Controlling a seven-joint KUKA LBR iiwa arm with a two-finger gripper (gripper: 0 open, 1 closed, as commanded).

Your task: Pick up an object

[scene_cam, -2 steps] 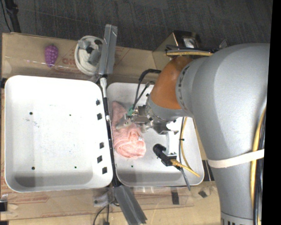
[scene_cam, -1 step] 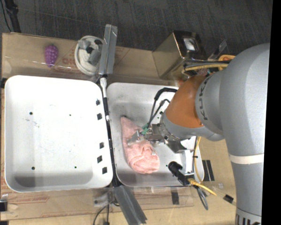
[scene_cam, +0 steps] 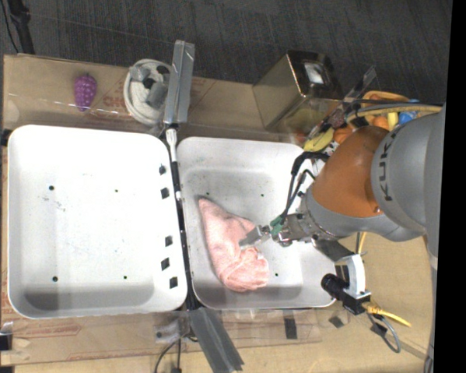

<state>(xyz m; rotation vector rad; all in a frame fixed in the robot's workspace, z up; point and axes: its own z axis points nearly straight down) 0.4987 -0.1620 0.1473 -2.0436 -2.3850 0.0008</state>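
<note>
In the right bin (scene_cam: 219, 154): one pink cloth (scene_cam: 228, 245), crumpled, lying from the bin's middle toward its near edge, close to the wall between the bins. Hand (scene_cam: 255, 236): low over the right bin, its tip at the cloth's right edge and seemingly touching it; how far the hand is open cannot be told, nor whether it grips the cloth. Arm (scene_cam: 381, 178): grey with orange band, over the bin's right side. Left bin (scene_cam: 32, 148): white, beside the right one. On the table (scene_cam: 44, 78) behind the left bin: purple object (scene_cam: 84, 91), white coil (scene_cam: 148, 90).
</note>
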